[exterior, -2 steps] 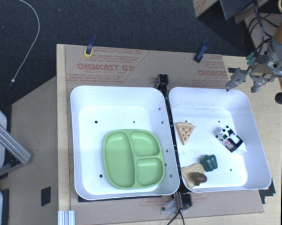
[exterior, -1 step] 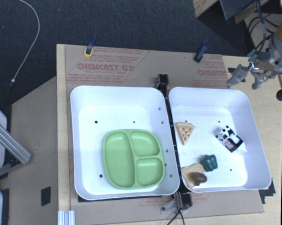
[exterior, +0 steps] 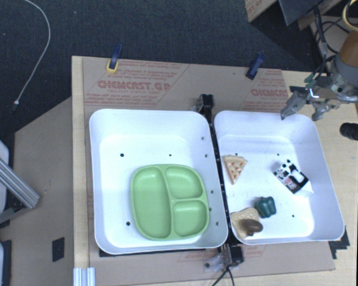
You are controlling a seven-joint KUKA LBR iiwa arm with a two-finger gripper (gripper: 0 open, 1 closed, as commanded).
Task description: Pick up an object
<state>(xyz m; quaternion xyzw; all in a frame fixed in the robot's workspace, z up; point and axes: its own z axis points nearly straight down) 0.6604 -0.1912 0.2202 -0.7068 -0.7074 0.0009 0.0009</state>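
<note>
One small dark-green object, rounded

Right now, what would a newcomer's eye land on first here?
The green divided plate in the left bin stands out most. The right bin holds small items: a pizza slice toy, a black-and-white toy, a dark green piece and a tan lump. The hand hangs over its far-right corner.

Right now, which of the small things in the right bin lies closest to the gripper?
The black-and-white toy. It sits farthest toward the bin's right side, below the gripper, while the others lie lower and further left.
</note>
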